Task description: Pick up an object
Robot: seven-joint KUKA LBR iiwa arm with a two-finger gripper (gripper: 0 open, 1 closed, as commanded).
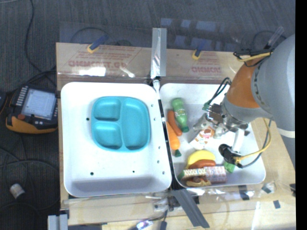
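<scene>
Over the right bin [259, 174] I am seeing the arm [268, 90] reaching in from the right, its orange band showing above the wrist. The gripper [207, 128] is hanging low over the middle of that bin, just above a small white and red object [205, 137]; whether it is spread or pinching anything I cannot tell from this angle. Objects are lying scattered in this bin: a green bottle [179, 109] is resting near the left wall, a carrot [173, 133] is lying just beside it along the divider, a yellow piece [201, 155] is sitting nearer the front, and a hot dog toy [205, 175] is lying at the front edge. A blue divided tray [121, 123] is sitting in the left bin [76, 166], well apart from the gripper. Both bins are resting on the counter [110, 61].
</scene>
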